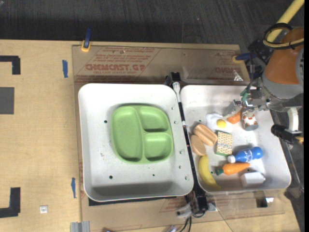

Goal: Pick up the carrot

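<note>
Camera view: smooth tapered orange carrot (236,168) in right bin, hand (249,111) grip unclear.

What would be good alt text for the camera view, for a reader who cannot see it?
A grey robot arm reaches from the right into the right white bin, its gripper low over the far end, close to an orange carrot. The bin also holds a fried egg, hot dog, banana, bottle and second carrot. The left bin holds a green divided plate.

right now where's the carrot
In the camera view the carrot lies on its side in the right bin, near its front edge, between the banana and a white block, just below the blue bottle.
</note>
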Robot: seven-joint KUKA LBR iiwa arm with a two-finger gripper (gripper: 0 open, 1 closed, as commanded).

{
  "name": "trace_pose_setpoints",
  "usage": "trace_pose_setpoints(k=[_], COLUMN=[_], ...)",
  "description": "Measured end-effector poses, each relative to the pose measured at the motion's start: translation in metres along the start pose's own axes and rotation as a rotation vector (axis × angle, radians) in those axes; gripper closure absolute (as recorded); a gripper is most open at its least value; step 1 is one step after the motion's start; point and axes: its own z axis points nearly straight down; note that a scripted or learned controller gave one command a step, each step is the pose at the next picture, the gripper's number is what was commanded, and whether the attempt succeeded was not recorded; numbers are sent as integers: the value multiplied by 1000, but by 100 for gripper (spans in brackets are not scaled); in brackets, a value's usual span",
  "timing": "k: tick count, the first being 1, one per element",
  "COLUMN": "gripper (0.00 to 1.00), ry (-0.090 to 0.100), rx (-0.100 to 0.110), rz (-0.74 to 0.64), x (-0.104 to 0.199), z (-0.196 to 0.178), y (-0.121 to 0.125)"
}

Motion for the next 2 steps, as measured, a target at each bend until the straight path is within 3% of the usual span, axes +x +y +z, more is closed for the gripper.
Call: trace_pose_setpoints(k=[1, 2], gripper=[0, 100], ry=[-4, -6], rx=[-11, -15], rz=[7, 5], x=[13, 13], z=[42, 29], y=[3, 5])
